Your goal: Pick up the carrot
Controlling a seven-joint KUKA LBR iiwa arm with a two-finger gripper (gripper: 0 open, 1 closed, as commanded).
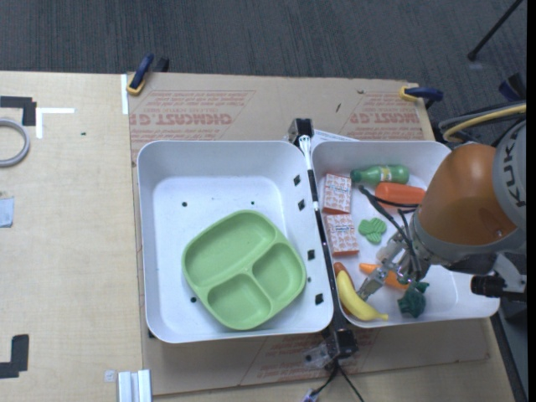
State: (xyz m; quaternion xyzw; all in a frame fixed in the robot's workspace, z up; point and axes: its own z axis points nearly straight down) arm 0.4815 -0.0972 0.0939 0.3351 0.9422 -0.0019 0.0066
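Cardboard-topped bench (67,249) over dark carpet (251,23); pincer (378,281) over carrot (378,273), grip unclear.

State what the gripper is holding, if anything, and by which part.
Cannot be told. The gripper is down on the small carrot in the right bin, beside the banana, but no clear hold shows.

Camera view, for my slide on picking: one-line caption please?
Gripper low in the right bin, beside the banana and a small orange carrot; green tray left.
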